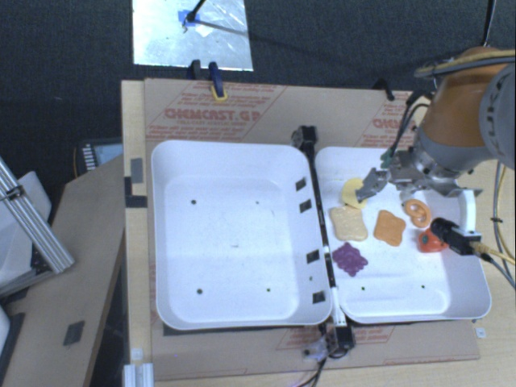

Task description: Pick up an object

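The arm (pixel 472 111) reaches in over the right bin (pixel 403 301). The hand (pixel 372 186) hangs low above the far-left part of that bin, directly over a yellow piece (pixel 351 192). Whether the hand is spread or pressed together cannot be told from this view. Nothing is visibly held.

Candidate objects, all placed relative to the yellow piece:
- A beige slice (pixel 349 223) lies just nearer the camera, almost touching it.
- A purple bunch (pixel 350 258) lies nearer still, beyond the beige slice.
- An orange slice (pixel 389 228) lies to the right of the beige slice.
- A pretzel-shaped ring (pixel 417 212) and a red piece (pixel 430 243) lie further right, near the bin's right wall.

The left bin (pixel 234 232) sits beside the yellow piece's bin, across the centre divider.

Probable faults from this position:
- The yellow piece appears flat and low. A closing hand may slide over it and come up bare.
- The beige slice is close. A descent slightly off target may push both pieces or trap two at once.
- The bin's left wall is near. A wide approach may strike it.
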`<state>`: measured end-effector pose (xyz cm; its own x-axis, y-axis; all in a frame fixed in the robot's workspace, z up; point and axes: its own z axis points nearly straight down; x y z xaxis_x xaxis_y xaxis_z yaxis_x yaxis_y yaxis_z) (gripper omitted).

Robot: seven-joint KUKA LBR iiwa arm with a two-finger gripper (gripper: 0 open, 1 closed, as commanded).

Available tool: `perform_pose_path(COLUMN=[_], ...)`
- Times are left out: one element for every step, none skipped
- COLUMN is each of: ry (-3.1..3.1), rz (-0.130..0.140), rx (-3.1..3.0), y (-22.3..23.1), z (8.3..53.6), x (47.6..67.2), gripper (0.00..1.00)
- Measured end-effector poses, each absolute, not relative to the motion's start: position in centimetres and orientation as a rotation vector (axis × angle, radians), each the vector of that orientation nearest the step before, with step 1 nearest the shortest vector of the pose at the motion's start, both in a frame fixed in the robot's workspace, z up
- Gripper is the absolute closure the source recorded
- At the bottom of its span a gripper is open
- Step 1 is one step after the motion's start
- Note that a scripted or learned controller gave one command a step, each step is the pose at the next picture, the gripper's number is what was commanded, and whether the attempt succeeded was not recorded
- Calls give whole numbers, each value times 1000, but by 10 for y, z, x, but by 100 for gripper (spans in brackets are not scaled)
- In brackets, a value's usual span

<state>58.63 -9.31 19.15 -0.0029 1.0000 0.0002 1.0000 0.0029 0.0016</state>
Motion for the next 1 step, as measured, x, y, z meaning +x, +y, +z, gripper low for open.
perform_pose_path(ry=[2225], rz=[5], rx=[2215], y=[-93], z=[202], x=[587], gripper=[100])
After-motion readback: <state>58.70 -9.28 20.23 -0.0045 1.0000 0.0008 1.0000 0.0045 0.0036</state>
